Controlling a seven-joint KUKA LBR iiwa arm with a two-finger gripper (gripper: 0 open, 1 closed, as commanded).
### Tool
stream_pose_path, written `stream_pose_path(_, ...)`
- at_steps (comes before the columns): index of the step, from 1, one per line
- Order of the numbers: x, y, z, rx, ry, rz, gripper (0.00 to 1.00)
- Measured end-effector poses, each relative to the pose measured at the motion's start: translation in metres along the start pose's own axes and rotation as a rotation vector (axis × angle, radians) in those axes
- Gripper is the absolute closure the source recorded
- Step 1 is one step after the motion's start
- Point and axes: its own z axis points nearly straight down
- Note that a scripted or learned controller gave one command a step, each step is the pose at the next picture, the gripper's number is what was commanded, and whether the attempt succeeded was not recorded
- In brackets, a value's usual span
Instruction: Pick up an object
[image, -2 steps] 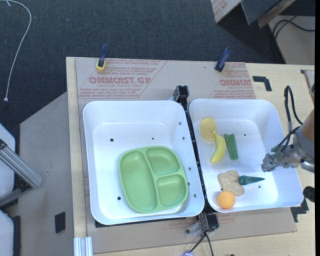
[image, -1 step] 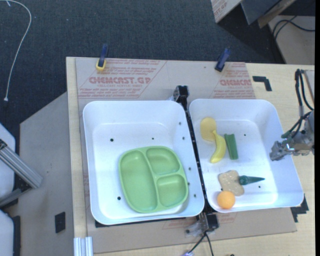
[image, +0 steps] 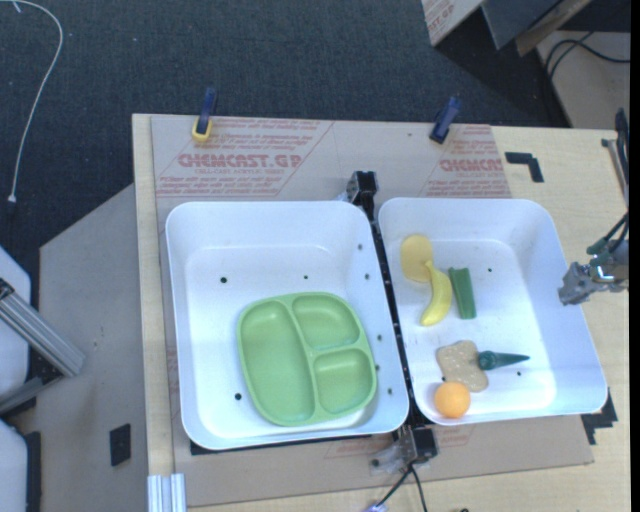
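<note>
Gripper (image: 585, 280) at the right bin's (image: 560, 235) right rim.
Its grip state cannot be told; banana (image: 437, 298) lies well apart.

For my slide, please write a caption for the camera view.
Gripper at right bin's edge; banana, orange inside; green tray in left bin.

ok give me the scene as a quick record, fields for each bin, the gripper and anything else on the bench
left bin: holds a green divided tray, three compartments
right bin: holds a banana, yellow piece, green block, beige piece, orange ball, dark teal cone-shaped item
contacts: banana lies beside the green block; orange ball sits against the beige piece
gripper: at the right bin's right rim, above the bin wall, nothing seen between its fingers
bench: cardboard sheet under both bins, two clamps at its far edge
</note>
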Motion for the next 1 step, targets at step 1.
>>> stream_pose_path(1, 0.0521, -0.0055, 0.0123, 0.010, 0.007, -0.004, 1.00)
